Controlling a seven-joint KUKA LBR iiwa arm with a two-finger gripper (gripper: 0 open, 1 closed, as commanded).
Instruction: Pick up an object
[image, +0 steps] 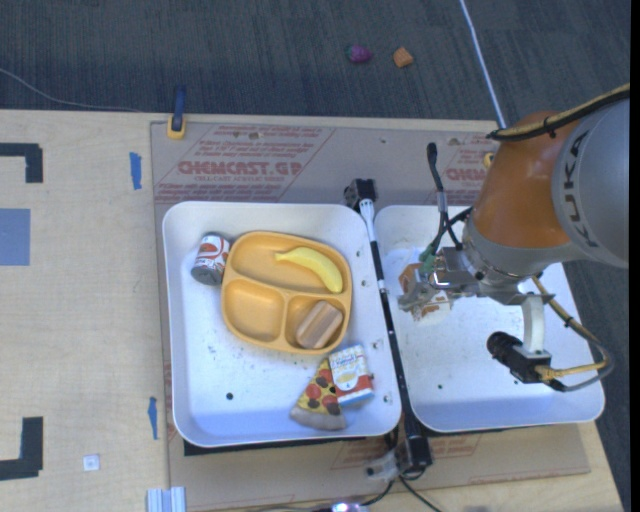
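Gripper (425, 290) down over right bin (470, 390), left part, near the divider; fingers wrapped around a small orange-and-white object (418, 285)? Cannot tell. In left bin (190, 400): yellow tray (262, 305) with banana (312, 266) and hotdog (319, 324), can (210, 259), carton (350, 371), pizza slice (320, 398).

We look down from one fixed camera set above the bench (80, 300), tilted at a slant. It stands far enough back to take in both white bins (185, 330) whole. The arm (560, 190) enters from our right.
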